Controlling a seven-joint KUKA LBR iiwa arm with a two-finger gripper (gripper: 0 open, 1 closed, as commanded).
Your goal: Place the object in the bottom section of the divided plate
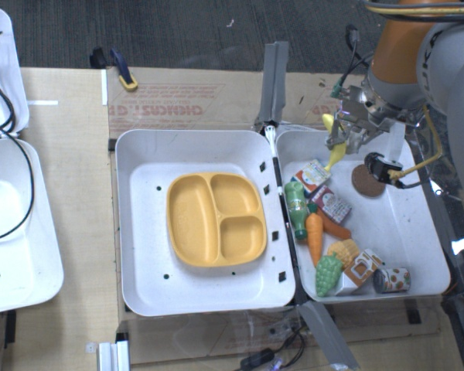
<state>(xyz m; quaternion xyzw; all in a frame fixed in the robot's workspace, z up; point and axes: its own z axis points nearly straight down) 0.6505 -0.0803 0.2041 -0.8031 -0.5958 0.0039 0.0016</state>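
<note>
The yellow divided plate (171,215) lies in the middle of the left bin (131,207), with one long section on its left and two smaller ones on its right. My gripper (342,139) hangs over the far left part of the right bin (425,230), well right of the plate. A slim yellow object (334,156) sticks out below the fingers, and a yellow tip shows above them. The fingers look shut on it, and it hangs above the bin floor.
The right bin holds a green bottle (297,207), a carrot (315,236), a corn cob (329,275), a brown disc (366,182), a can (392,280) and several small packets. A grey divider (274,83) stands between the bins.
</note>
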